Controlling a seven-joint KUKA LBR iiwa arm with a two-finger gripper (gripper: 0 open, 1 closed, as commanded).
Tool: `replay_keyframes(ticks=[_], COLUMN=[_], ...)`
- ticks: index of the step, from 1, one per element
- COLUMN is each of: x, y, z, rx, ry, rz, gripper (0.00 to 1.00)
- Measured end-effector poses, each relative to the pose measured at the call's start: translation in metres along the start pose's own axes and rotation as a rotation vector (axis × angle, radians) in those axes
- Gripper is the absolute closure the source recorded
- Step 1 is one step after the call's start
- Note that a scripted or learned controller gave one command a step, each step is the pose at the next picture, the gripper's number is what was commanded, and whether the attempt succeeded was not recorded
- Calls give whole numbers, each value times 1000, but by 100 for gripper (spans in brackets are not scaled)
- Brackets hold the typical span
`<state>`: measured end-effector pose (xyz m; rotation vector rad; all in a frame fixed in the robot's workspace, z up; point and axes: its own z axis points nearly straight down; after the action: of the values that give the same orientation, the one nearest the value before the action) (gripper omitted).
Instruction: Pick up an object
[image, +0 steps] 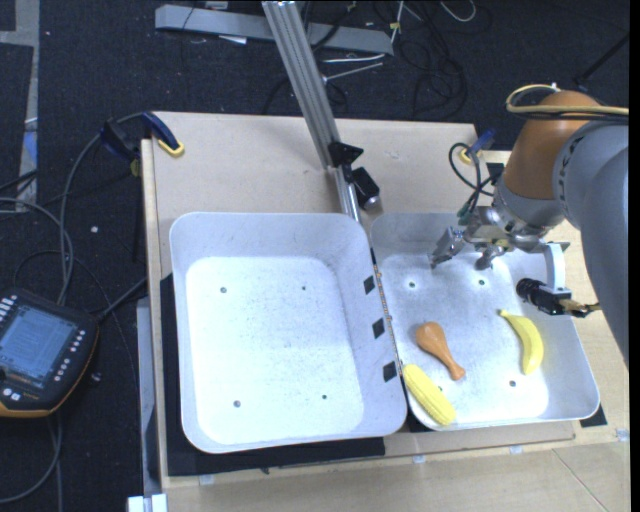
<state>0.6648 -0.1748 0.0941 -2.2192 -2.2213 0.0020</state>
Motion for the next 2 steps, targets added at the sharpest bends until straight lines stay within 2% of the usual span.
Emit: replay_keyframes(ticks=[1,2], x=[0,8], y=[1,3], z=[-12,-71], rx=[-3,-7], ry=[-1,-1], rz=[-1,0], gripper=[100,100])
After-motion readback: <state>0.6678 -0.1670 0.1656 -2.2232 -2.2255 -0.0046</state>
